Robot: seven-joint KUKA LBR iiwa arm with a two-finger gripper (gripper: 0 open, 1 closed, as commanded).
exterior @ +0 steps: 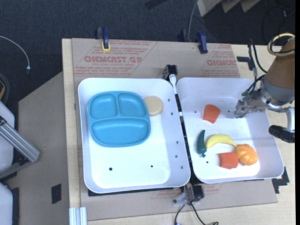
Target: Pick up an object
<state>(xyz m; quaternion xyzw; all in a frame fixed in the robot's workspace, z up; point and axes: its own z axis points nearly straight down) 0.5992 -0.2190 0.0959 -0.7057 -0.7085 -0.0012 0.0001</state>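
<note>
Nearest the camera: right bin's front rim (234,178). Gripper (244,108) low over the bin's rear right; finger state cannot be told, nothing visibly held. Nearest candidate: orange-red block (211,113), just beside, toward the left bin (136,184). Banana (220,140), green pepper (201,142), orange fruit (247,154) sit forward. Floor is white, uncluttered around the block.

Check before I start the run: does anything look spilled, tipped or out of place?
Nothing stands out. The blue tray lies flat in the left bin, and the toy foods sit loose in the right bin.
</note>
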